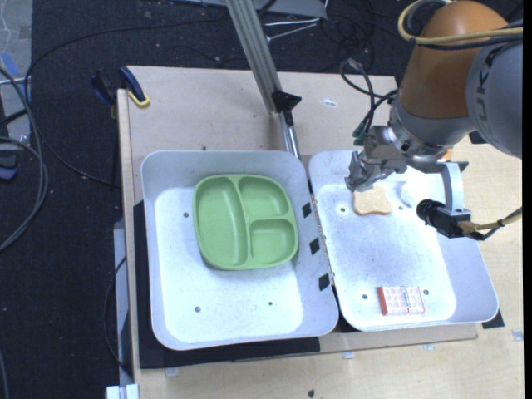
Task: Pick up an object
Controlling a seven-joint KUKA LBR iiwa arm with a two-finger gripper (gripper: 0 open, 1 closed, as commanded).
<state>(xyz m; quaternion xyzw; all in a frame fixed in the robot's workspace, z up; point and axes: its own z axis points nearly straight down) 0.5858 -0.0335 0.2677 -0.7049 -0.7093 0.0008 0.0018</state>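
Observation:
A tan slice of toast point(372, 203) lies near the back of the right bin point(432, 260). My gripper point(362, 179) hangs directly over the toast's back edge, its dark fingertips touching or just above it. A small red and white packet point(402, 300) rests near the front of the same bin, well apart from the gripper. A green divided plate point(246, 221) sits in the left bin point(170, 289).
A slanted metal pole point(258, 52) rises behind the bins and ends at a black clamp point(287, 102). A black cylindrical fitting with cable point(440, 214) hangs off the arm over the right bin's right side. The wooden bench point(199, 106) surrounds both bins.

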